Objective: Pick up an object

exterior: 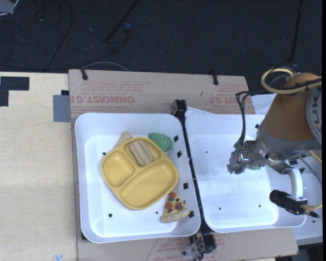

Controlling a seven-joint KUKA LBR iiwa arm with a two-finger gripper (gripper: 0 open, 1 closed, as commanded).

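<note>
My gripper (239, 162) hangs low over the right bin (223, 211), near its middle right. A small green bit (255, 166) shows right beside the gripper; I cannot tell what it is or whether it is held. In the left bin (92, 200) lies a yellow divided plate (146, 186) with a tan hot-dog bun (141, 152) in its upper compartment. A green leafy toy (161, 141) rests against the plate's top edge. A pizza slice toy (174, 208) lies at the plate's lower right.
A black divider (188, 162) runs between the two bins. Brown cardboard (152, 91) lies under both bins, with a pale wooden bench top (27, 167) to the left. The arm's orange-banded body (288, 113) looms over the right bin's right side.
</note>
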